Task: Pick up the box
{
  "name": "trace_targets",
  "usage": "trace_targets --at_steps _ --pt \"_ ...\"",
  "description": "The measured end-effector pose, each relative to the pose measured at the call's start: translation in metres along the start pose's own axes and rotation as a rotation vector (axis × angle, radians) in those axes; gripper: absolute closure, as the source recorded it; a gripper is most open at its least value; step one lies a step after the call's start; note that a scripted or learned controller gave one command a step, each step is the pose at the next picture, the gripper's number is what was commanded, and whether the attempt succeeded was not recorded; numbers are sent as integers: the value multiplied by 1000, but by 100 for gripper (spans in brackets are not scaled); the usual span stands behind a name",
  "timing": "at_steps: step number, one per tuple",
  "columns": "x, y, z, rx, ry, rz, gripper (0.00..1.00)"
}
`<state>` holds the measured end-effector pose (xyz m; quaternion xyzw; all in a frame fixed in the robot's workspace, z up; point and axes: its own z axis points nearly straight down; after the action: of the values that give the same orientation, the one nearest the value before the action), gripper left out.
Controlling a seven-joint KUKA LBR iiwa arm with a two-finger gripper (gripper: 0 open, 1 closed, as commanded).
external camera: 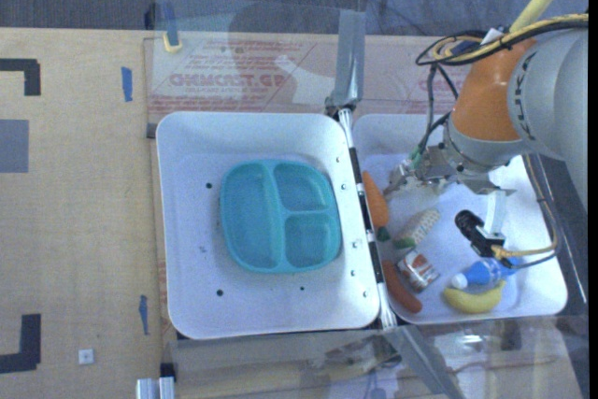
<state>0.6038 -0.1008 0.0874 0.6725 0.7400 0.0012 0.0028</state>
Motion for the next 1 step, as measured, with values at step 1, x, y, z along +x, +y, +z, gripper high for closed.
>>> trace_targets --at_steps 1 --pt "-9 50 3 78 24 -116 0"
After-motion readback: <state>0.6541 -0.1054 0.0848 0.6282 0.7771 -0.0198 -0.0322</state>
